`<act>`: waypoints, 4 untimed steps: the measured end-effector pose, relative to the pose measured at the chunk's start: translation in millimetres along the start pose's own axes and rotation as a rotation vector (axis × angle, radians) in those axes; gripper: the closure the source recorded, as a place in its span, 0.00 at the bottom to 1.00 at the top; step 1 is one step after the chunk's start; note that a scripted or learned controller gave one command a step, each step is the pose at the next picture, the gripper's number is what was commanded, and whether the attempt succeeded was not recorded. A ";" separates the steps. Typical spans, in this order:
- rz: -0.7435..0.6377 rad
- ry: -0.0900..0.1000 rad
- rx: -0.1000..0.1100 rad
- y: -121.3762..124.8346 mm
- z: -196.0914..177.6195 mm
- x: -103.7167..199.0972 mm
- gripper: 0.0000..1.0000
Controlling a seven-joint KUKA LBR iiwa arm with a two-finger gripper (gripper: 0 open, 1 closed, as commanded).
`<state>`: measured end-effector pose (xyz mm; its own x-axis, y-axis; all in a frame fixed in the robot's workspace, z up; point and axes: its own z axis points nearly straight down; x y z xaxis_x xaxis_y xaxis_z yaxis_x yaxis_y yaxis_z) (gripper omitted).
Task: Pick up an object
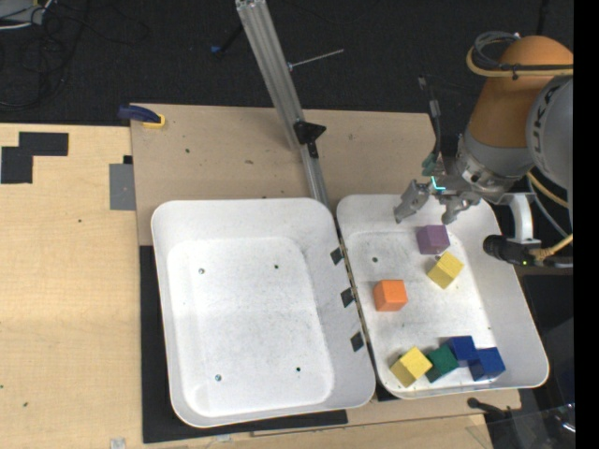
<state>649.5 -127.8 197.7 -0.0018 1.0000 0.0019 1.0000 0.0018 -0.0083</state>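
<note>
**Approach over the purple block, nothing lifted yet**

The gripper hangs at the far end of the right bin, its jaws spread apart with nothing between them. The purple block lies on the bin floor just on the near side of the fingertips, so the step in hand appears to be the approach, with the grasp itself not yet made. The likely next move calls for the arm to shift slightly toward the near side, centre the open jaws over the purple block, descend until the fingers straddle it, and close before lifting. The yellow block sits near the purple one on its near right, so the descent needs to stay clear of it.

Counted, the right bin holds seven blocks: one purple, one orange block toward the bin's left, two yellow (the second yellow block at the near end), one green block, and two blue blocks touching each other at the near right. The near cluster is tightly packed. There are two bins on the bench; the left bin carries no blocks.
</note>
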 end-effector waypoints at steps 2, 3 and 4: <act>0.001 -0.001 0.001 0.4 61.9 -1.2 0.00; 0.001 -0.002 -0.006 1.1 108.1 0.0 0.00; 0.002 -0.002 -0.006 0.9 97.2 -0.5 1.00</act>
<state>649.6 -128.1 100.5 0.0004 1.0000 0.0002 1.0000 -0.0004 -0.0027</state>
